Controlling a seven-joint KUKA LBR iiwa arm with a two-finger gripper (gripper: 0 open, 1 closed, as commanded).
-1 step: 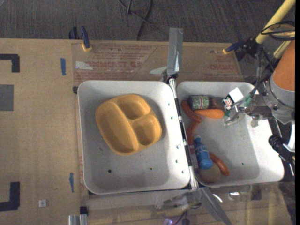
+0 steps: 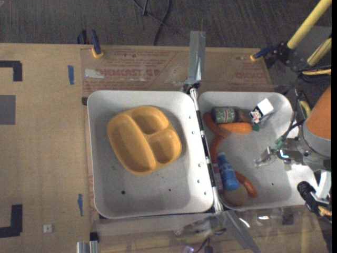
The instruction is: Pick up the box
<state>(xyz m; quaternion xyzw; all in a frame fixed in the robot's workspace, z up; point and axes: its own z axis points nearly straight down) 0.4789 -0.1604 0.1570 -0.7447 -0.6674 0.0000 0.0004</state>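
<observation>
Small white box (image 2: 261, 110) tilted in right bin (image 2: 274, 191), likely light, stiff cardboard, best pinched across flat sides; gripper (image 2: 265, 157) nearby, finger state impossible to tell.

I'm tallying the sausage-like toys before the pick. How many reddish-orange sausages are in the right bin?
3. One sausage lies near the can at the bin's top; a curved one runs down the left wall; a third sits at the bottom beside the blue bottle. Others may be hidden beneath.
</observation>
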